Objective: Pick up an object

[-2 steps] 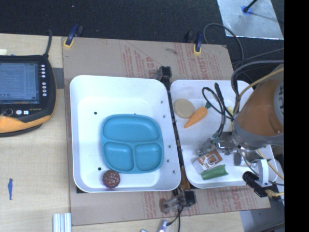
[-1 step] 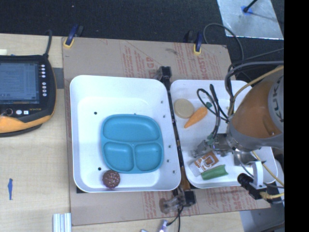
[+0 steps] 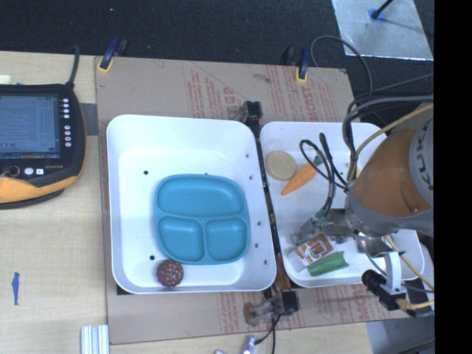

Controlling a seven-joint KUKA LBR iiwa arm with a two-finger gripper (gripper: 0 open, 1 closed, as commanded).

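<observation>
The right bin (image 3: 295,135) holds a round beige disc (image 3: 280,165), an orange carrot (image 3: 299,179), a small brown and white packet (image 3: 313,249) and a green piece (image 3: 328,264). My gripper (image 3: 322,228) hangs low over this bin, just above the packet and close to the green piece. The arm's grey body and orange band (image 3: 383,183) cover the bin's right half. Nothing can be made out in the gripper's hold.
The left bin (image 3: 133,146) bears a blue divided plate (image 3: 200,218) and a dark round cookie-like thing (image 3: 169,273) at its front. A teach pendant (image 3: 33,142) lies on the bench at far left. Black cables (image 3: 328,161) loop over the right bin.
</observation>
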